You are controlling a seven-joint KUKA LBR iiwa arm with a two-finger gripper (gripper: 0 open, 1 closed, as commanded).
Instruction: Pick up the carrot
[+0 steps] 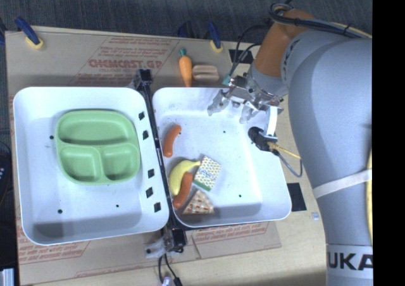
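While carrot (185, 68) lies outside bins | bread (205, 73) beside | end effector (231, 105) spread, empty.

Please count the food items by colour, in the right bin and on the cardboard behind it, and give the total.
Orange: 3, the carrot, sausage and second sausage
Yellow: 1, the banana
Tan: 2, the bun and waffle piece
Patterned: 1, the sandwich block
Total: 7

Even overhead light; soft shadows inside the white bins (38, 171); slightly grainy focus
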